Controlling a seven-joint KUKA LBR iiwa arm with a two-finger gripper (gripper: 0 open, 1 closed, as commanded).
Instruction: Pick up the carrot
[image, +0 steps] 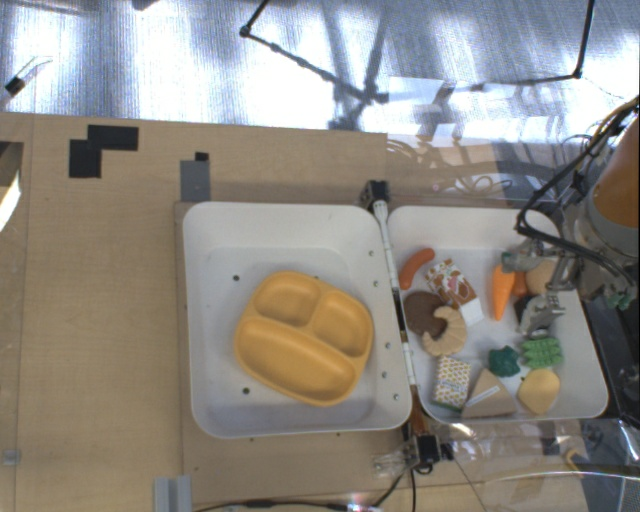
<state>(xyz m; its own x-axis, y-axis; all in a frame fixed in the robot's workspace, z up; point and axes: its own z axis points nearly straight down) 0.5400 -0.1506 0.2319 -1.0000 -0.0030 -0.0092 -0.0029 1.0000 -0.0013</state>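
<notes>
The carrot (502, 290) is lying in the right bin (596, 395), toward two o'clock of that bin's floor, its pointed end aiming down toward six o'clock. The gripper (541, 303) is hanging just beside it on the three o'clock side, apart from it (nothing is sitting between the fingers, which are standing spread apart). A red sausage (416, 266) is resting at ten o'clock of the bin, with a brown croissant (437, 320) lying near the bin's middle. A green broccoli piece (541, 352) is sitting at four o'clock. The left bin (210, 330) is bearing a yellow divided plate (303, 336) at its centre.
</notes>
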